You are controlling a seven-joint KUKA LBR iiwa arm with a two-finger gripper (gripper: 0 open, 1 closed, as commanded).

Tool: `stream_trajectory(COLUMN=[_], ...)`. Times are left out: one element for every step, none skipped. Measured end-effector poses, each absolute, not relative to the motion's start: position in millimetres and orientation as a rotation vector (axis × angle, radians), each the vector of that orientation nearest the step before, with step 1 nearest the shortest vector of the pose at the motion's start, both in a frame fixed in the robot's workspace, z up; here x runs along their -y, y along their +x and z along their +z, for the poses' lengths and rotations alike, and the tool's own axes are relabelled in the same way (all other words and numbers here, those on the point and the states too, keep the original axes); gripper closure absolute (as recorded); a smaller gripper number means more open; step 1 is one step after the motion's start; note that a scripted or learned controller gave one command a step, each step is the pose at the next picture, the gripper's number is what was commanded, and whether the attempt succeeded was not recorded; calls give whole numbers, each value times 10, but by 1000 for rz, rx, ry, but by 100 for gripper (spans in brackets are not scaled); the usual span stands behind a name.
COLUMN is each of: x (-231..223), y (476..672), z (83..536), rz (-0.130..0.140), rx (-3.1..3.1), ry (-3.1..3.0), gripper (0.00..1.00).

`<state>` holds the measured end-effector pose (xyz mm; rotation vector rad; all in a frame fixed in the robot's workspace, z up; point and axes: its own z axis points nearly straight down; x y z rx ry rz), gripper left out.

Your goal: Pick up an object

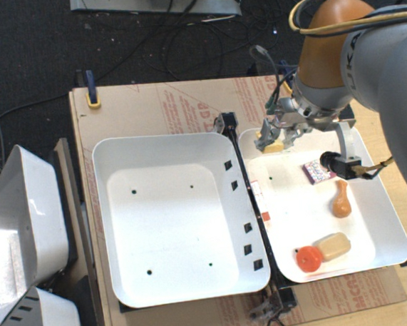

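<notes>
— Where is your hand right now, and what is under it?

— My gripper hangs over the far left corner of the right bin, close to the divider between the two bins. A small yellowish block shows just below my fingertips. I cannot tell whether my fingers are apart or together, nor whether the block sits between them or merely beside them.

— So which thing do you go for?

— The yellowish block, being nearest. It looks small and light, probably foam or soft plastic, so I judge a gentle squeeze across its short sides is enough.

— And the other things in that bin?

— A small purple packet lies flat near the middle; flat things are hard to get fingers under. An orange gourd-shaped toy lies further toward me, rounded and likely to roll. At the near edge a red ball touches a tan block; the ball would slip, the tan block looks soft and easy to pinch.

— The left bin?

— Nothing for me there.
</notes>
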<state>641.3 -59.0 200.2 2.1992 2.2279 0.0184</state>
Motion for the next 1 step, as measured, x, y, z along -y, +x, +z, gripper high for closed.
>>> stream_trajectory(x=[-208], y=[6197], z=[1920], rz=[3], rx=[-2236], ry=[2211], gripper=[100])
